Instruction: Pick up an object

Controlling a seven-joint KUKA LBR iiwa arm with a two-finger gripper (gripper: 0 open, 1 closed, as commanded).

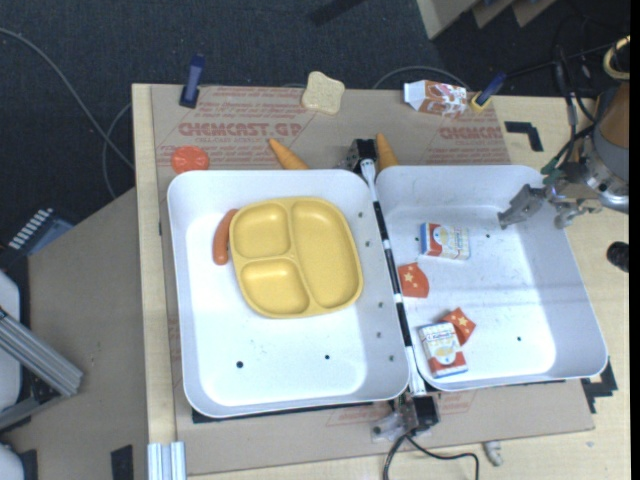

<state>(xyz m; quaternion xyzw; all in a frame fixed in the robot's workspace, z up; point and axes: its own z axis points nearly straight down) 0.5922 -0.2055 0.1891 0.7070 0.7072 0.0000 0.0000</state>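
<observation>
the arm (pixel 612 138) is grey metal with an orange band above the wrist, and dark cables loop along its side. its wrist ends in a pale silver-grey block. the gripper (pixel 540 206) is made of dull grey metal, with slim, angular fingers (pixel 518 209).

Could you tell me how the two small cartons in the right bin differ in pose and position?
The upper carton lies near the bin's middle, its long side running across the view, alone. The lower carton lies at the bin's near edge, long side running up the view, touching a small red piece. Both are white, red and blue.
</observation>
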